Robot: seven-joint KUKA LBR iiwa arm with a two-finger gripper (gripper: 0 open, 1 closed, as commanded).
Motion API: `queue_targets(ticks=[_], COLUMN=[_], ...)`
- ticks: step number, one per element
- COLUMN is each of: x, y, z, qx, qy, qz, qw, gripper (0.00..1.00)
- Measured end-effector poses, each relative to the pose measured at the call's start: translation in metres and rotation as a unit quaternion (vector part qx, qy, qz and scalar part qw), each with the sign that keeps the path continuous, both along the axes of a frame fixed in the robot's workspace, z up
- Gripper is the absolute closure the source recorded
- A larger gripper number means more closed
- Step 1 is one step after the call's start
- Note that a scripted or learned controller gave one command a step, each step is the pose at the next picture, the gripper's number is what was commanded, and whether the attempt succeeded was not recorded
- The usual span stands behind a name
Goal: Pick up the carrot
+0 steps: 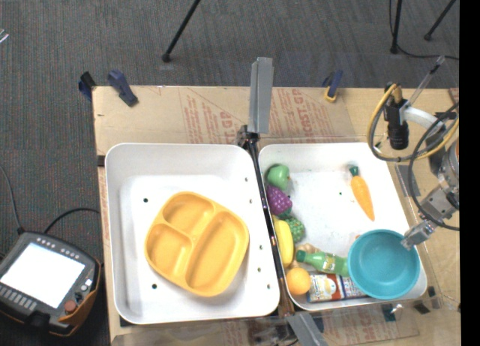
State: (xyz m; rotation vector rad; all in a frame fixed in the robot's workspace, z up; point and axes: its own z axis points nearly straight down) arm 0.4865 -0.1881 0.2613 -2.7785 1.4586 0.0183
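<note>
Showing at the right edge beside the right bin (339,154), the gripper (417,235) sits next to the teal bowl (382,265); whether its jaws are released or clenched cannot be told. The carrot (361,193) lies apart from it on the right bin's floor near the far right corner, green top pointing away, touching nothing. Along that bin's left wall lie a green apple (278,176), grapes (279,201), a banana (284,241), an orange (298,281) and a bottle (324,262), while the left bin (127,164) holds a yellow tray (196,242).
</note>
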Motion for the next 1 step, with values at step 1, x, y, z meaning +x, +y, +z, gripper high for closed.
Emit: queue_targets(ticks=[1], x=[-0.0098], y=[0.0286], z=[0.0206], qx=[0.0002], qy=[-0.003], qz=[0.115], qw=[0.9934], gripper=[1.0])
